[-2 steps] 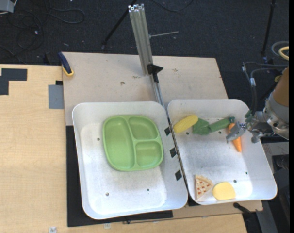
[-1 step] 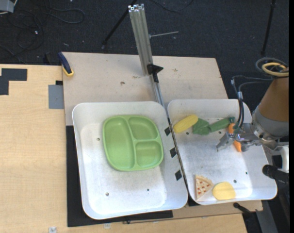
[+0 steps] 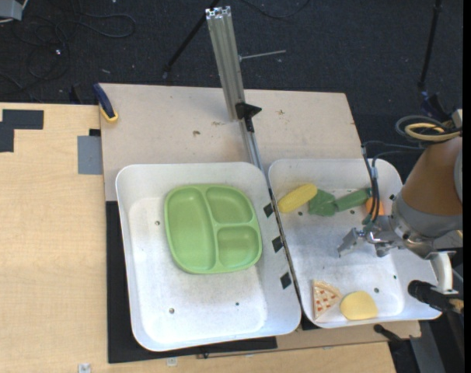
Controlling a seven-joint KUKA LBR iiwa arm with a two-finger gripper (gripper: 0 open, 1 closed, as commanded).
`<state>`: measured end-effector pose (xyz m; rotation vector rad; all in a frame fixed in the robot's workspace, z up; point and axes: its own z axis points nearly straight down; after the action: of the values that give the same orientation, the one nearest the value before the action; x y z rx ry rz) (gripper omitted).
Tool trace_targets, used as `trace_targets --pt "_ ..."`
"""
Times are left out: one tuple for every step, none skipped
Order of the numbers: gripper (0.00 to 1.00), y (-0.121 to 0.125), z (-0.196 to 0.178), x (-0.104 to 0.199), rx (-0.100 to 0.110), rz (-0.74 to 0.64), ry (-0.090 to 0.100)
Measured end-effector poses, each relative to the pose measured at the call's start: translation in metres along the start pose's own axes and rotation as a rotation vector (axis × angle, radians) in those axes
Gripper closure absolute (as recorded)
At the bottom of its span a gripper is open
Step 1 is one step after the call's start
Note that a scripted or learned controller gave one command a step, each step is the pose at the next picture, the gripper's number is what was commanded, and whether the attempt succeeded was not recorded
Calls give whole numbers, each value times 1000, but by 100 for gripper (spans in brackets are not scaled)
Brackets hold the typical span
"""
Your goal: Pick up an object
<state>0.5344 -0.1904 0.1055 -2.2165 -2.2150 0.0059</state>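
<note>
Corn is one candidate, lying at the back of the right bin against the divider; beside it sits a green piece running into a green-orange carrot-like thing. Pizza slice and a yellow lump lie at the front, nearly touching. All look like toy food: probably light, stiff plastic, smooth, likely to skid on the bin floor. Corn: grip across its short axis mid-length. Pizza is flat, poor purchase, so take it edge-on if at all. The lump is rounded, may squirt out. Claw hovers mid-bin over bare floor, between both groups, nothing in it; fingers look spread but blurry, so can't tell for sure. Arm hides the bin's right wall and part of the carrot end. Left bin holds a green tray.
</note>
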Motion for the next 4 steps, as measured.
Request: trace_targets --pt "100 1 -13 -1 -4 3 -2" --pt "100 4 -75 -6 -12 -2 -5" --pt "100 5 -128 -7 -13 -3 -5" --pt "100 9 -137 44 -8 -6 -1"
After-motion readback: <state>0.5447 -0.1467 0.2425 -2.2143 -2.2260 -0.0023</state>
